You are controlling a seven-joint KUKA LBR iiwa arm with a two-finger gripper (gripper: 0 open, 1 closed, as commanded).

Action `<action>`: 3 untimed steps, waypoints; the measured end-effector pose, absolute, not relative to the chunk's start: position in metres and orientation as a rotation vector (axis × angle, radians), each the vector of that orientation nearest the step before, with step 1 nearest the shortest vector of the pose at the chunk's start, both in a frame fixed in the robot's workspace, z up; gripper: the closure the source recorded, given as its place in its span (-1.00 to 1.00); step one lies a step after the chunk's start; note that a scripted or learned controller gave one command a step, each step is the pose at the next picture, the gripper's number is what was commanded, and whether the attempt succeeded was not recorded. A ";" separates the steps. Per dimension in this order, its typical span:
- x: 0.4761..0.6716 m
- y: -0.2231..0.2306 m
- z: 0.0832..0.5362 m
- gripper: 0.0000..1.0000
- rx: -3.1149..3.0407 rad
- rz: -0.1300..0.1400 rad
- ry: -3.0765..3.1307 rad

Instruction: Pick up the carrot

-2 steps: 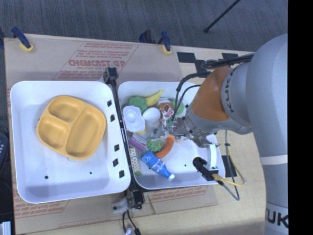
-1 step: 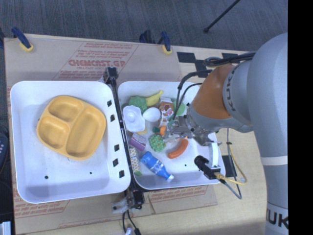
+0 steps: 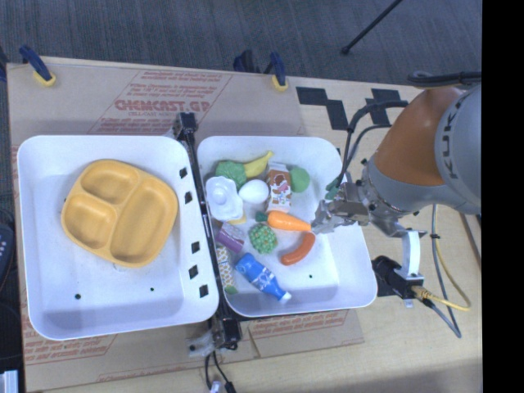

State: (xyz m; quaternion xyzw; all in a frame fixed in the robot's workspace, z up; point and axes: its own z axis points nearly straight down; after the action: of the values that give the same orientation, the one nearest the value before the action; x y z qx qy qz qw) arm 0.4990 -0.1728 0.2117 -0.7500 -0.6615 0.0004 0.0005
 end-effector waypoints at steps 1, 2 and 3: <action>0.499 -0.172 0.211 -1.00 -2.354 0.002 -2.077; 0.550 -0.151 0.091 -1.00 -2.494 0.001 -1.909; 0.549 -0.151 0.101 1.00 -2.485 0.007 -1.909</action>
State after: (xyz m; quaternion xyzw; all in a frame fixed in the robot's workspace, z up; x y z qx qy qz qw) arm 0.5489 -0.1510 0.1007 -0.7931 -0.6091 0.0023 0.0040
